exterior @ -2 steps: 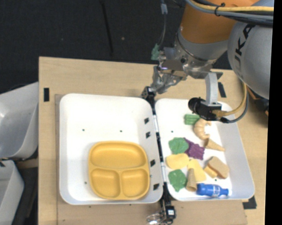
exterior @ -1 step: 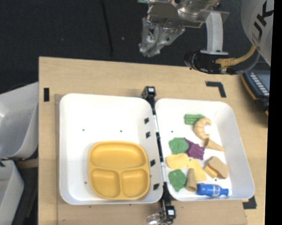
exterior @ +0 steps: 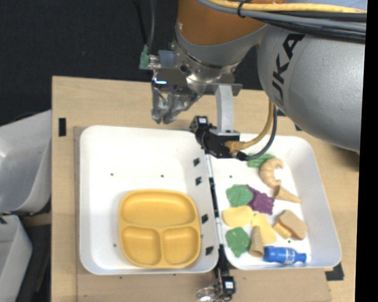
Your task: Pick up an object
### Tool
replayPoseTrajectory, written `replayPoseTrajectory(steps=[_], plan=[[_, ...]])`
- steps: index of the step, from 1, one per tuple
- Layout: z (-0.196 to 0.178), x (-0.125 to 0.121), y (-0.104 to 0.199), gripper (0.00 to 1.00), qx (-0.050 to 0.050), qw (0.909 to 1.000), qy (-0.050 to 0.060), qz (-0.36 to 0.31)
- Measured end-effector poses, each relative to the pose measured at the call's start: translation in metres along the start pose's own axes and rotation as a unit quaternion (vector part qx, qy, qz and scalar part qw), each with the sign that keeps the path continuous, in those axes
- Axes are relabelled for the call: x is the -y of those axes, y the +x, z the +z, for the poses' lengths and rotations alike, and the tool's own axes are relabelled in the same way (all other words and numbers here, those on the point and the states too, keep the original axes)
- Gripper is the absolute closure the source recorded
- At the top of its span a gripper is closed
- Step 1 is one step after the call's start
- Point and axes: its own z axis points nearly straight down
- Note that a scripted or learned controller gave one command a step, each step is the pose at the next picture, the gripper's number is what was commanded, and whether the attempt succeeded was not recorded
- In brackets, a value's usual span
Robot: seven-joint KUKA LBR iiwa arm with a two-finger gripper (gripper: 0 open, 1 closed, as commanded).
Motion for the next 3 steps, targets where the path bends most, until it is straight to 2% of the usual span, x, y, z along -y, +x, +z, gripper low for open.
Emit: replayPoseTrajectory(steps=[1, 2, 3], plan=[[0.028, -0.075, 0.0, 1.0, -0.001, 1.0, -0.007, 0.004], [0.233, -0.115, 0.027, 1.0, 0.001, 1.0, 0.002, 0.001], [0.206, -0.113, 0.025, 1.0, 0.0, 1.0, -0.004, 0.003]])
